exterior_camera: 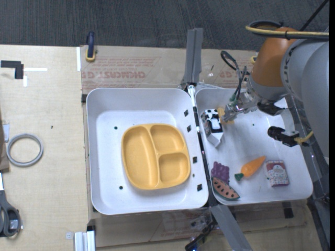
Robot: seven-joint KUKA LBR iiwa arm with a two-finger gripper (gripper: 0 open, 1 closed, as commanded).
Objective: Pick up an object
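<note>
Gripper [214,125] low at right bin's [298,195] far-left corner; jaw state indiscernible. Carrot [252,167] lies apart, nearer and right of it.

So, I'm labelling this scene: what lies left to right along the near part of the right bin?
Purple grapes → watermelon slice → carrot → small red packet.

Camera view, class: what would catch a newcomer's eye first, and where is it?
The yellow plate stands out, lying in the middle of the left bin. Next comes the grey arm with its orange band, reaching over the right bin, where a carrot, grapes and a melon slice lie near the front.
</note>
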